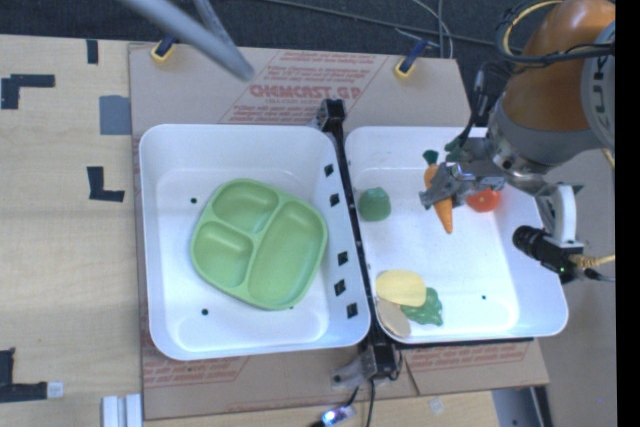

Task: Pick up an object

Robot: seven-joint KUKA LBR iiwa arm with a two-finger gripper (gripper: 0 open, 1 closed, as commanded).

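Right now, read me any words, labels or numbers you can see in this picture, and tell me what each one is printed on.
"CHEMCAST GP", in red, partly legible, on the brown cardboard sheet above the left bin.
Smaller red lines below it on the same sheet: too blurred to read.
Nothing readable on the green tray, the right bin or the gripper.
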